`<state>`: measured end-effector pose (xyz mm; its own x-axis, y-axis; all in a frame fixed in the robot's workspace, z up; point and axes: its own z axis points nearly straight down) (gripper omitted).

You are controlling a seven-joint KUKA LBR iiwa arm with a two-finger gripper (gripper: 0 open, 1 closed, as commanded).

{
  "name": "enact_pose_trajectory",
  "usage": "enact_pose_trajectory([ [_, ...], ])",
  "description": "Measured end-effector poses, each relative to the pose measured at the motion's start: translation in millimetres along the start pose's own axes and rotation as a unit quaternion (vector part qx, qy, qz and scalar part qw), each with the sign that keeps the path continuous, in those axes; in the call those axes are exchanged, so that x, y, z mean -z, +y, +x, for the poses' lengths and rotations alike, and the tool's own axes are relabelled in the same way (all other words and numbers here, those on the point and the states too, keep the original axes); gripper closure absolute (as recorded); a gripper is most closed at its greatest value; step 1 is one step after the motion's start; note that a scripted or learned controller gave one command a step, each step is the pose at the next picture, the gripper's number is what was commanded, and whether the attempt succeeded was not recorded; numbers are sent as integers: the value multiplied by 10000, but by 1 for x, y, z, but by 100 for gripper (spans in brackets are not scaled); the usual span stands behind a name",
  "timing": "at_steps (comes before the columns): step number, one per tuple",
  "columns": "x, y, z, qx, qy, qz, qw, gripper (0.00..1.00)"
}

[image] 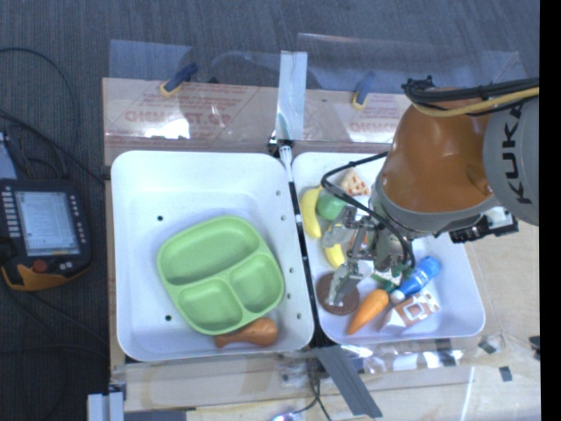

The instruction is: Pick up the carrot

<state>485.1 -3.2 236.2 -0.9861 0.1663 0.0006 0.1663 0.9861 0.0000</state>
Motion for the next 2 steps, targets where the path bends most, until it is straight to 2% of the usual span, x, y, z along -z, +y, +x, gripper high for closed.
enact_pose_trajectory([
  [1,-56,-44,-6,838,26,4,9965,0],
  [2,-54,-64,-12,3535,6,-9,9354,0],
])
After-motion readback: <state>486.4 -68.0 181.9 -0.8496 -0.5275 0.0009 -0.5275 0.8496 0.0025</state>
